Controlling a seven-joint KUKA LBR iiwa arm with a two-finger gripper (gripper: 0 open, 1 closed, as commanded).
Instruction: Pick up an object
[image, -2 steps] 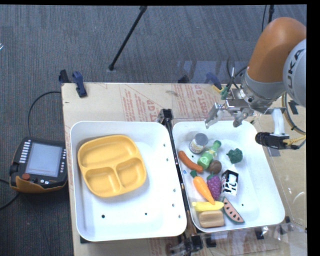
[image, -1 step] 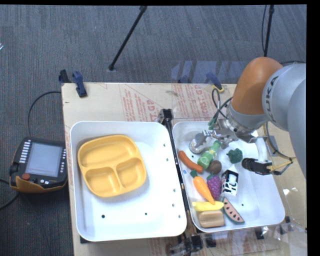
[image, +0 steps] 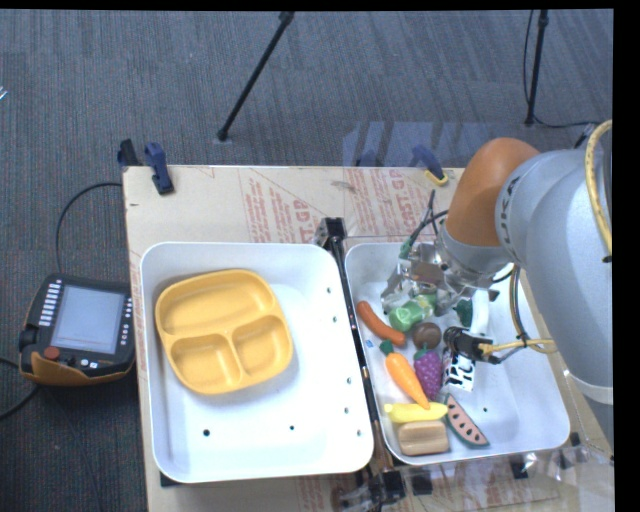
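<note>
Camera view: two-finger gripper (image: 415, 296) positioned in right white bin (image: 545, 415), directly over green plastic vegetable (image: 407, 316); finger state cannot be determined.

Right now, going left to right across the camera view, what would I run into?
Handheld control pendant → yellow divided tray in the left bin → long orange carrot in the right bin → watermelon slice → grey arm.

A single fixed camera is mounted above the bench (image: 250, 200) and looks down at a slant. Both white bins fall within frame: the left bin (image: 160, 400) and the right bin (image: 540, 410). The arm (image: 560, 250) enters from the right edge, close to the lens.
</note>
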